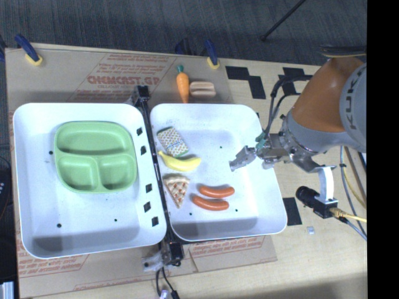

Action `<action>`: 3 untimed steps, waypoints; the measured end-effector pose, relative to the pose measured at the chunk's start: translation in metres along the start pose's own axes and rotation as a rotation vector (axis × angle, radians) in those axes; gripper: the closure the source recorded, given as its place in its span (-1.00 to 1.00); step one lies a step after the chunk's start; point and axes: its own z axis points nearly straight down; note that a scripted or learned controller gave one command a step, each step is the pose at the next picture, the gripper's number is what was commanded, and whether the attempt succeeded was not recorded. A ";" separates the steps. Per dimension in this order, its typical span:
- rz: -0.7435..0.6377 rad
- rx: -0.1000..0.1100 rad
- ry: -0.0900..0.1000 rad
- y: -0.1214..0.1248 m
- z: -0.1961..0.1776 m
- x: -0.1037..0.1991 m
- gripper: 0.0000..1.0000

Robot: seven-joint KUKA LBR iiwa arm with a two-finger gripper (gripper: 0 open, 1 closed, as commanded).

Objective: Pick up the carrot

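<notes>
The carrot (181,85), orange with a green top, lies on the cardboard just behind the right bin (249,118), outside both bins. It points away from the bin and sits right beside a small bun-like toy (202,90). My gripper (240,161) hangs over the right part of the right bin, well in front of the carrot and to its right. Nothing shows in its grasp.
The right bin holds a patterned packet (173,141), a banana (180,162), a pizza slice (176,189) and two sausages (216,191). A green divided plate (96,154) lies in the left bin (28,185). Clamps (212,60) stand at the bench's back edge.
</notes>
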 end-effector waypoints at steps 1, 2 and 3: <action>0.253 -0.002 -0.002 0.034 -0.035 -0.026 -1.00; 0.212 0.003 0.001 0.145 0.087 0.004 -1.00; 0.205 0.001 0.000 0.145 0.123 -0.017 -1.00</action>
